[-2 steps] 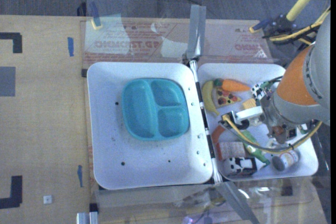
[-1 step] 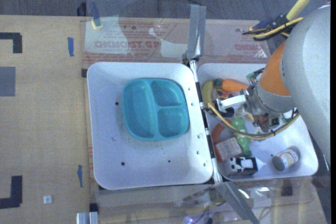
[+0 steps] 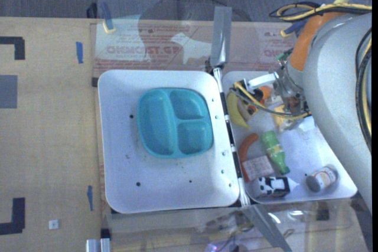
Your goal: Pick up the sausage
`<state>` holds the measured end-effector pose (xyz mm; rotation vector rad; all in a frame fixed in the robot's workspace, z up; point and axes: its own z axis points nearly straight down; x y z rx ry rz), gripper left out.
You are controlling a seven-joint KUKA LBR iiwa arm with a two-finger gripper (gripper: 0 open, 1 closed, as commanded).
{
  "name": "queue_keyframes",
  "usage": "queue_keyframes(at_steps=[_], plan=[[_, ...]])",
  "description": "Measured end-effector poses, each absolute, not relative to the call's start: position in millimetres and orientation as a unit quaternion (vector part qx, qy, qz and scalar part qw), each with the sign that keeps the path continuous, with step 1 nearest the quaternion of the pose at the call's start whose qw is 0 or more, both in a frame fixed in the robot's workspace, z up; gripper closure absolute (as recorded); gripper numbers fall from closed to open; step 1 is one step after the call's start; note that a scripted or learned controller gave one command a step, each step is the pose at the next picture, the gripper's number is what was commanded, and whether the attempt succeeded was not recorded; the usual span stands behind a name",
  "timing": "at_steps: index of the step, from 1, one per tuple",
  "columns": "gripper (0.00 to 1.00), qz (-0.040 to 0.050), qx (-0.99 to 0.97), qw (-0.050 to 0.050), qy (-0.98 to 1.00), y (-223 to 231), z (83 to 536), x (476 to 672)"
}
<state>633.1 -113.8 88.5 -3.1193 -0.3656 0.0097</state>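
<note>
The grey arm reaches in from the right, its hand [image 3: 277, 104] lowered.

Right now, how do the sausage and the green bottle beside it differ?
The sausage is reddish-orange and gently curved; the green bottle is straight, with a lighter cap end. The sausage lies nearer the wall between the bins, the bottle more toward the right bin's middle. Both lie flat in that bin, below the gripper.
</note>
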Motion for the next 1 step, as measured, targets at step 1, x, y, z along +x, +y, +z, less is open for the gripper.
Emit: queue_keyframes(at_steps=[1], plan=[[0.00, -0.0031, -0.995, 0.000, -0.101, -93.5, 90.0, 572.7]])
